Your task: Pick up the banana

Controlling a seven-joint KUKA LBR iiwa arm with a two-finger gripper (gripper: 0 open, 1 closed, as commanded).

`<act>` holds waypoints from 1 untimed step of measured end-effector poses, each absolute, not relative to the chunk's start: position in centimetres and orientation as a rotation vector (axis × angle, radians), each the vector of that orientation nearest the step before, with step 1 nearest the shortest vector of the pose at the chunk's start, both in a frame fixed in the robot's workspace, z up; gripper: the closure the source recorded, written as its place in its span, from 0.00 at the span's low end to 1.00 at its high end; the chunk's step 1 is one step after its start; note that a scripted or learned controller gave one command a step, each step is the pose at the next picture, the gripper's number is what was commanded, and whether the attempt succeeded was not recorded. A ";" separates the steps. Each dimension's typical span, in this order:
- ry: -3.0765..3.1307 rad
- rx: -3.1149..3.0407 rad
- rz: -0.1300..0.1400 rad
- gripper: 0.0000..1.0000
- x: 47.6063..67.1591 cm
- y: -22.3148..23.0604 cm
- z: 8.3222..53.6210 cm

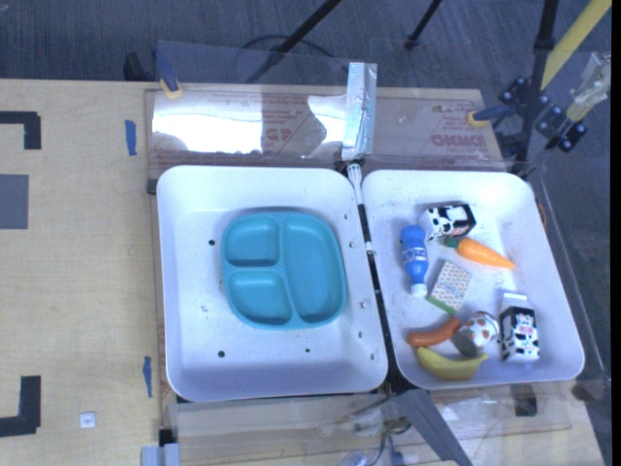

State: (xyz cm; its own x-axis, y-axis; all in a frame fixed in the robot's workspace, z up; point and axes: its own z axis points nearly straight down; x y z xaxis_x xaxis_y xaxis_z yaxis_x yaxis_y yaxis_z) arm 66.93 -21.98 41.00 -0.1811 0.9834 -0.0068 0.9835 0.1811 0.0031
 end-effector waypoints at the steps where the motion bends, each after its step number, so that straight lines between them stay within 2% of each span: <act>1: 2.409 2.005 -0.003 0.00 66.9 -21.9 41.0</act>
